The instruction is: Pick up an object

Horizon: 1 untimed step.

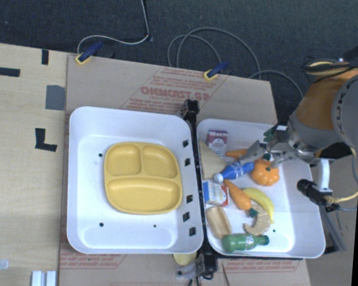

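Orange pumpkin [266,173] is sitting just at 6 o'clock of the gripper [269,153], nothing lifted yet. Can't tell its grip state, so the whole pick is looking undone.

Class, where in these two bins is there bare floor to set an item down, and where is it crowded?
Free: the left bin floor around the yellow divided plate, widest below it. Crowded: the right bin, where carrot, banana, green bottle and pumpkin cluster.

Grey arm with orange band entering from right (wrist bent down), end effector [266,151] lowered, reaching leftward
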{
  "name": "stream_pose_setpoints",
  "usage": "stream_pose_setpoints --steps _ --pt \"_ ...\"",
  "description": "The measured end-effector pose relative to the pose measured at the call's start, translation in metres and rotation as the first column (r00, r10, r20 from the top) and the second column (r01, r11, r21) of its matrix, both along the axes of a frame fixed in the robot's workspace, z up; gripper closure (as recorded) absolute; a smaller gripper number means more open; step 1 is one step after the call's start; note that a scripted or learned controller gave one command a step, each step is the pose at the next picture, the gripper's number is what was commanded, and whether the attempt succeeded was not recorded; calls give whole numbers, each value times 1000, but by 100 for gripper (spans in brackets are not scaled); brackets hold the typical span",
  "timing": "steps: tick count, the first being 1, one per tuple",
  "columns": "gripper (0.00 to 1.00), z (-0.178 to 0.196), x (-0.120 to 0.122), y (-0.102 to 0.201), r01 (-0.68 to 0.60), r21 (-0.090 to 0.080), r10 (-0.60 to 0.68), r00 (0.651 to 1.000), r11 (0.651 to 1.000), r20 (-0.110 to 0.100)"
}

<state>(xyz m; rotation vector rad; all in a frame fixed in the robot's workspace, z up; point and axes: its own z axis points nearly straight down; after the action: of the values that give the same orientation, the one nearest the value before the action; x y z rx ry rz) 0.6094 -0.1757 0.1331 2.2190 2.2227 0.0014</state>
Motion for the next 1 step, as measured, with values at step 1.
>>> stream_pose_setpoints --steps 1 --pt "0 -49 -55 -51 5 -2 -5 1000 1000 2"
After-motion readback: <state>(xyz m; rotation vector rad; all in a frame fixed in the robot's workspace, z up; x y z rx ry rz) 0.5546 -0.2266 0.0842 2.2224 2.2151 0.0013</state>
